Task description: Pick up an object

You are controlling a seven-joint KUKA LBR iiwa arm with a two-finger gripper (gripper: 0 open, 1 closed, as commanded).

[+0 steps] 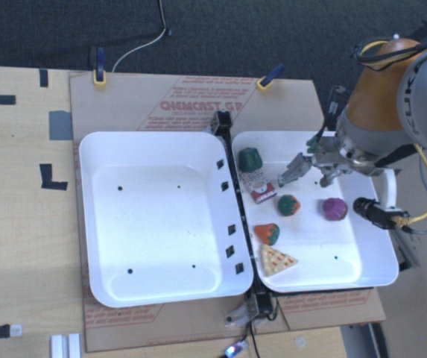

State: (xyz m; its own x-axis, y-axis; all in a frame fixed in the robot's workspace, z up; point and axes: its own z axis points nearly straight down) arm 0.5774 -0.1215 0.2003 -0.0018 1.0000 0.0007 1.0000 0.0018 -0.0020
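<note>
Toys lie in the right bin [347,271]: a pizza slice [276,260], purple ball [334,209], green pepper [250,159] and red-green ball [288,204], while the left bin [153,215] is bare. Hanging above them, the tool [296,170] has nothing between its fingers, and how far open it is I cannot tell; a good pick likely means dropping straight over one toy standing apart. Red print on the cardboard sheet [191,107] seems to read CHEMCAST

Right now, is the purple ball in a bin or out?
In. The purple ball lies on the white floor of the right bin, inside its rim.
</note>
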